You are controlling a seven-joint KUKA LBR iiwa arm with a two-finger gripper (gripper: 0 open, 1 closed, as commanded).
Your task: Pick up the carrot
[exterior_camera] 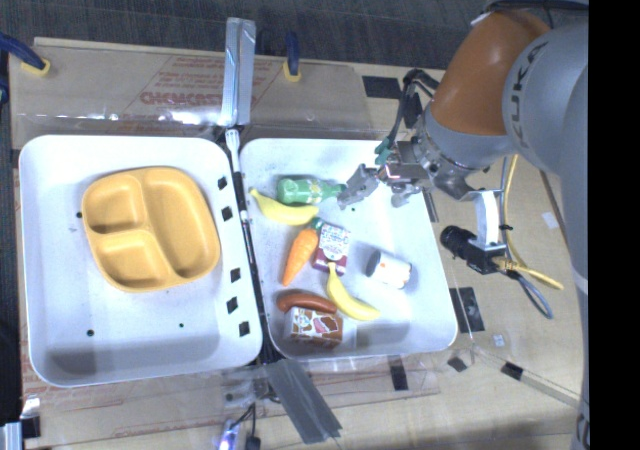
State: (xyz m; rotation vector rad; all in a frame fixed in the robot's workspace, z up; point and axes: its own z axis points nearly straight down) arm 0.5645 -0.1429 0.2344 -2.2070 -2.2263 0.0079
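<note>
Looking down on the surface point(330, 78), we see two shallow white plastic bins side by side: the left-hand white bin point(50, 338) holds a yellow three-compartment plastic plate point(150, 228), and the right-hand white bin point(425, 333) holds a scatter of toy food. The small orange toy carrot with a green tip point(298, 253) lies near the middle of the right-hand bin, tilted, its green end uppermost in the picture and its point toward the lower left. Just above it we see a yellow toy banana point(280, 209) and, touching that, a green toy bottle lying on its side point(300, 189). Just right of the carrot sits a small red-and-white carton point(331, 246), and beyond it a white and grey cylinder point(388, 270). Below the carrot we find a reddish-brown toy sausage point(305, 301), a dark red packet point(314, 328) and a second yellow banana point(348, 300). The grey arm with its orange band point(490, 78) reaches in from the right, and its two-finger end effector point(375, 185) hangs over the upper right part of the right-hand bin, up and to the right of the carrot and apart from it. Its fingers stand spread, with nothing between them. One fingertip point(352, 194) points toward the green bottle.
</note>
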